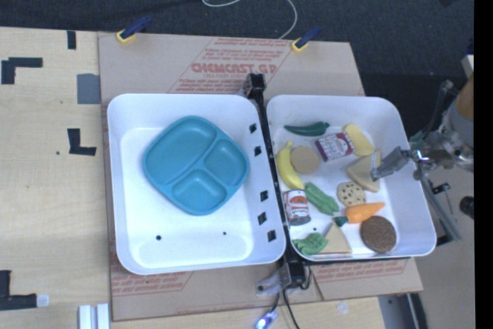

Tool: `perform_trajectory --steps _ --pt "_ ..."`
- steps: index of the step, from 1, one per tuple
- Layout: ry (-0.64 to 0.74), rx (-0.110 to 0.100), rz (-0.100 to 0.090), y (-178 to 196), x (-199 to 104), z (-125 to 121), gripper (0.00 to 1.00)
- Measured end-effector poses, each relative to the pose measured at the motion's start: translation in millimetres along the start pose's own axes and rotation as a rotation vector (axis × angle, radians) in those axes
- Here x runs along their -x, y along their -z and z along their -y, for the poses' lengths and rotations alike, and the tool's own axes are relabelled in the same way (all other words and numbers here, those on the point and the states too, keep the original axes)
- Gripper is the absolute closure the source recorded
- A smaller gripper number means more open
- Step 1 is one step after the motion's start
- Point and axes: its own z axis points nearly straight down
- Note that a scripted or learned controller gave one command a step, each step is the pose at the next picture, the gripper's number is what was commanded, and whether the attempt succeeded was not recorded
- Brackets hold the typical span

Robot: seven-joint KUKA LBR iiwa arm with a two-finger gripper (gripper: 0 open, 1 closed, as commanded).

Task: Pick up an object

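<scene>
Toy food fills the right bin (pixel 389 110): a banana (pixel 289 168), green chili pepper (pixel 306 129), carrot (pixel 362 212), cookie (pixel 350 193), brown round patty (pixel 378 233), small can (pixel 297 206) and a red-labelled packet (pixel 333 146). The gripper (pixel 385 164) hangs over that bin's right side, just above a pale wedge, perhaps cheese (pixel 363 174). Whether its jaws are open I cannot tell. A blue divided plate (pixel 196 164) lies in the left bin (pixel 123 166).

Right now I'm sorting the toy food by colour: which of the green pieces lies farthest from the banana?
The leafy green piece at the right bin's front edge; the pepper and pickle lie nearer the banana.
</scene>
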Motion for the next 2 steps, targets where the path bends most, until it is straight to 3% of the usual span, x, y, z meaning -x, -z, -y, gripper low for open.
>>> perform_trajectory --steps 1,2 --pt "0.002 -0.004 -0.001 7 -1 -1 1.00" --pt "0.006 0.007 0.001 84 -70 26 1.00"
